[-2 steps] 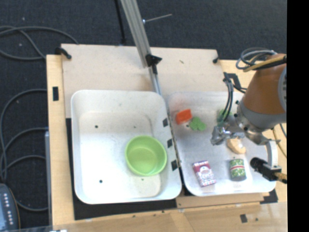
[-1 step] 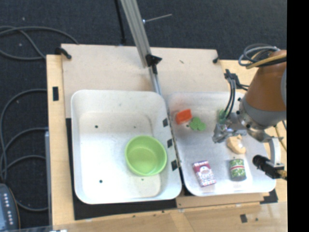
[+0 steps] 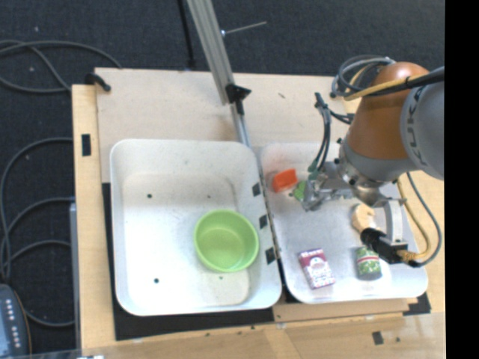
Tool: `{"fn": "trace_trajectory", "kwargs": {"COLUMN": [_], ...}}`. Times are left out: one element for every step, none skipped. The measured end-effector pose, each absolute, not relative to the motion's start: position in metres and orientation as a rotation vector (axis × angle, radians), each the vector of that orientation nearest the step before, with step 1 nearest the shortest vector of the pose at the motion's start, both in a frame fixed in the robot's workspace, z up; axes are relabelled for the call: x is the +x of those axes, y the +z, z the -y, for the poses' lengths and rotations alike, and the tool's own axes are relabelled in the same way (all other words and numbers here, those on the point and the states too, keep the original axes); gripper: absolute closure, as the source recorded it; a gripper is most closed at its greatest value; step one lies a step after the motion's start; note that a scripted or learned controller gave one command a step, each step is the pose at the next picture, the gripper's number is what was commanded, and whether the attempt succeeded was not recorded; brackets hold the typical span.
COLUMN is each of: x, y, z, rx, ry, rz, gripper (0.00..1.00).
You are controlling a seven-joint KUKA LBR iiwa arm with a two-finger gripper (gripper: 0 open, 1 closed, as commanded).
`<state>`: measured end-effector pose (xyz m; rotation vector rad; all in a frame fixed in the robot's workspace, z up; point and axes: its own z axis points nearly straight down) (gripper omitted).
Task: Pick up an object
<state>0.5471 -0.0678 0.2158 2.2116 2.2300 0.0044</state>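
From my remote desk I watch the gripper (image 3: 308,197) hang low in the right bin (image 3: 340,294), beside the orange block (image 3: 284,179) near the divider; whether anything is pinched I cannot tell; the block looks small, light and rigid, so I would take it across its flat sides; a green bowl (image 3: 226,241) sits in the left bin (image 3: 142,163)
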Motion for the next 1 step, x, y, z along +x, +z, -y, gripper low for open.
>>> {"fn": "trace_trajectory", "kwargs": {"x": [0.547], "y": [0.2248], "z": [0.0194], "rx": [2.211], "ry": [0.005], "rz": [-2.229], "gripper": [1.0]}}
